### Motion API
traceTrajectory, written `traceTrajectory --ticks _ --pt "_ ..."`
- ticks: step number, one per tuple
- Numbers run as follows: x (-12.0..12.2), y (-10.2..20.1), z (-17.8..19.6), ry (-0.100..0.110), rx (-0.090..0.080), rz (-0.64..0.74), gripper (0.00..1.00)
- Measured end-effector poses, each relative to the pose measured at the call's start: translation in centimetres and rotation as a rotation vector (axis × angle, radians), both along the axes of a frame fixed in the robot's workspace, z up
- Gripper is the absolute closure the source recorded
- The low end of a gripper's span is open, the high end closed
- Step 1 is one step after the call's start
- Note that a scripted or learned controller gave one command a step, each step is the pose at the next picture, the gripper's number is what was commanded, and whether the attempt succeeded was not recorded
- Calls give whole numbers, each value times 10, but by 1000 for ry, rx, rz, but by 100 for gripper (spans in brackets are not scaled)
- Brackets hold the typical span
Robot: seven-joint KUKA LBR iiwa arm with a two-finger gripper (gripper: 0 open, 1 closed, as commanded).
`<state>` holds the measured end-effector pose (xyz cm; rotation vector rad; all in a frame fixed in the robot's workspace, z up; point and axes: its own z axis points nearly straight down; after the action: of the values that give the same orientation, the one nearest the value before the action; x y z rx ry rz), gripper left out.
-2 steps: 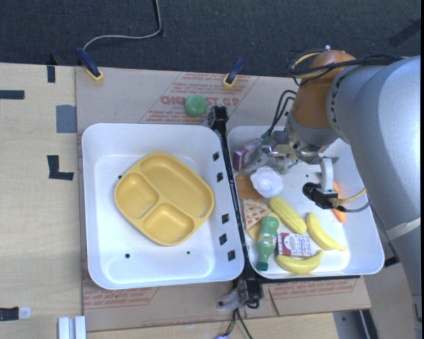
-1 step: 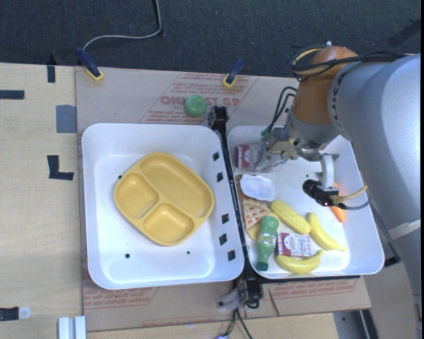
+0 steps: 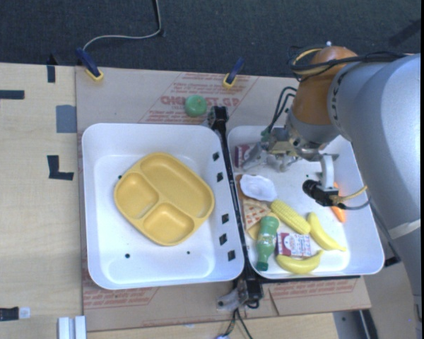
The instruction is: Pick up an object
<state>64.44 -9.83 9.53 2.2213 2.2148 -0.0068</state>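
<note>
- The jaws stand apart, low over the back-left part of the right bin (image 3: 357, 260). Nothing is visible between them, so treat no object as held.
- The nearest candidates are the red-and-white packet (image 3: 242, 154), just beside the jaws toward that bin's left wall, and the white crumpled piece (image 3: 258, 187), just in front of them.
- Hazard: the packet appears to lie flat, close to the wall. Expect the jaws to skid over it or strike the wall if you descend there.
- Hazard: the white crumpled piece looks soft. It may collapse or slip out as the jaws close.
- Hazard: the front cluster is crowded. The corn cob (image 3: 290, 216), green bottle (image 3: 267, 240), small carton (image 3: 295, 244) and two bananas (image 3: 325, 233) lie touching or just beside one another. Closing there may catch two things or shove a neighbour.
- Open room: bare bin floor lies to the right of the jaws and behind the cluster. Use it for approach and retreat.
- The left bin (image 3: 99, 260) carries a yellow divided plate (image 3: 164, 198), well apart from the jaws, with bare floor around it.
- A green round thing (image 3: 195, 105) sits on the worktop (image 3: 28, 189) behind the bins.
</note>
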Motion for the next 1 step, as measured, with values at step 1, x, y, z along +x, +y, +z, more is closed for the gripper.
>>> traceTrajectory --ticks 1 --pt "23 -21 -10 8 8 6 0"
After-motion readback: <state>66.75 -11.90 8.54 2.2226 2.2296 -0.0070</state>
